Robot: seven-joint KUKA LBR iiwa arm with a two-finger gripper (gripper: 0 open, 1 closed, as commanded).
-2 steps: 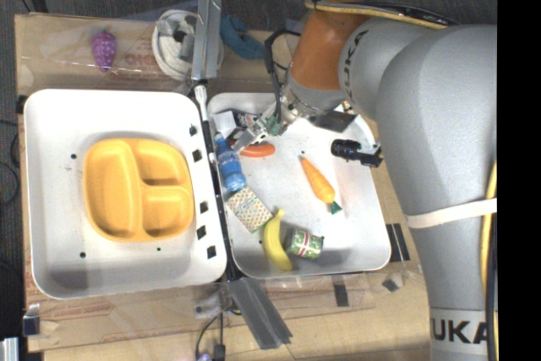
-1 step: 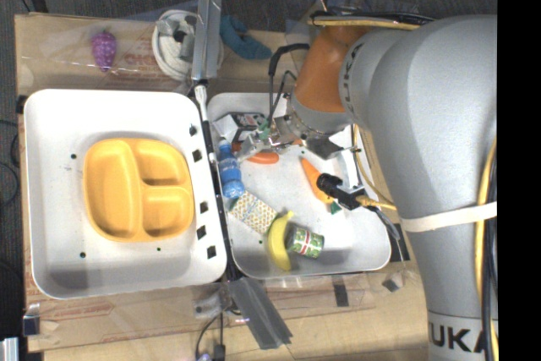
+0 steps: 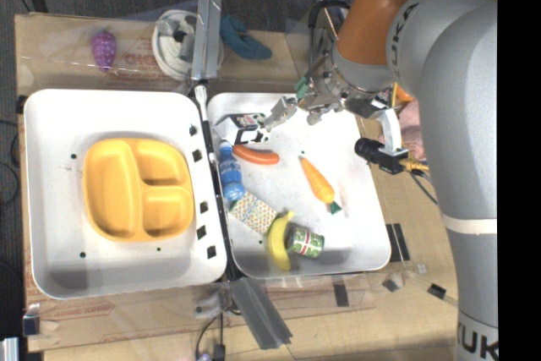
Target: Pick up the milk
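The milk looks to be the small flat carton with a pale check pattern (image 3: 252,211), lying in the right bin (image 3: 363,216) near its front left. It sits between the blue bottle (image 3: 228,175) and the banana (image 3: 280,242). My gripper (image 3: 254,128) hangs low over the bin's back left corner, just behind the red sausage (image 3: 255,155) and well away from the carton. Nothing can be seen held in it.
An orange carrot (image 3: 319,180) lies mid-bin and a green can (image 3: 305,243) touches the banana at the front. The left bin (image 3: 51,266) holds a yellow divided tray (image 3: 139,186). Behind the bins lie a purple toy (image 3: 104,48), a white coil (image 3: 176,42) and a teal cloth (image 3: 241,40).
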